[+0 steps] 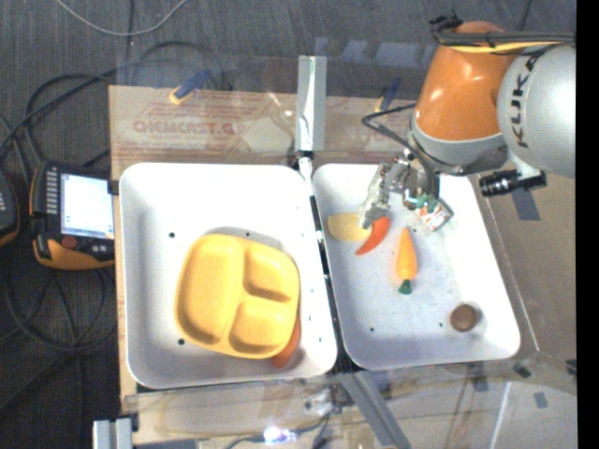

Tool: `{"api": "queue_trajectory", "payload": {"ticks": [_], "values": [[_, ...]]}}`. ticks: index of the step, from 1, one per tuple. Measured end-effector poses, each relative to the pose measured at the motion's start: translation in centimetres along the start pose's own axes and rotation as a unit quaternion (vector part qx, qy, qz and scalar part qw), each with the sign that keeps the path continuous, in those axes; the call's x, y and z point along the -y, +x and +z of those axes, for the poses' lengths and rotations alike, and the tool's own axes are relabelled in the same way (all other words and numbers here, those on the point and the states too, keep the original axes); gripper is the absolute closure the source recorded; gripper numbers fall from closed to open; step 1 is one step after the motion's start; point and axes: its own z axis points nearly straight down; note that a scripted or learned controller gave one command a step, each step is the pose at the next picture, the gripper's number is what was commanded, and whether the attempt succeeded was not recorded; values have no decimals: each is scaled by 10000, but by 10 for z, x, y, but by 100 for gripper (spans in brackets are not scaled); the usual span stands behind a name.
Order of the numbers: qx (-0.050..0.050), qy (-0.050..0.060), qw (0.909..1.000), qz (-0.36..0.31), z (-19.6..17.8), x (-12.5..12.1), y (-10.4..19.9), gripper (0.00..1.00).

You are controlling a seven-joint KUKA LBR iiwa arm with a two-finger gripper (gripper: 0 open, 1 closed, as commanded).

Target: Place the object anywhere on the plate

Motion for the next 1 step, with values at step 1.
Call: {"api": "queue_trajectory", "payload": {"ticks": [1], "values": [[9,13,9994,-342,-11,-16,-16,100]]}}
